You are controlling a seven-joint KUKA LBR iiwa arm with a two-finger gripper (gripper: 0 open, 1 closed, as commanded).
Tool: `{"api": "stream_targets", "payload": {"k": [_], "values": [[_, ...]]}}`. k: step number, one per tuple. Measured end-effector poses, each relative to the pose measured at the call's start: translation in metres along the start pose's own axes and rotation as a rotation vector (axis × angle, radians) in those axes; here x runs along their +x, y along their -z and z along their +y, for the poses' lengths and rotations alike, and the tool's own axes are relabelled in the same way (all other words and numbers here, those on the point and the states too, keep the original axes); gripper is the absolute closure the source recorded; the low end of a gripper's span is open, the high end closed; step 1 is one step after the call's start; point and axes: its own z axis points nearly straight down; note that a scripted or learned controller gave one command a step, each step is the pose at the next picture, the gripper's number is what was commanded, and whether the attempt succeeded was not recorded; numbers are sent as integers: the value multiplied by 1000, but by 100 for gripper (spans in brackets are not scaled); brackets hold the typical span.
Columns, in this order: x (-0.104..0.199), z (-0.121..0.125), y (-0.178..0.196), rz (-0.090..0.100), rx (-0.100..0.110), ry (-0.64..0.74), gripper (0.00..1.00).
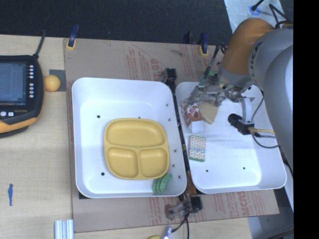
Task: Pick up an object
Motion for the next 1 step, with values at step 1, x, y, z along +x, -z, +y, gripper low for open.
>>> {"api": "stream_targets", "payload": {"k": [1], "values": [[0, 0, 0, 0, 0, 0, 0]]}}
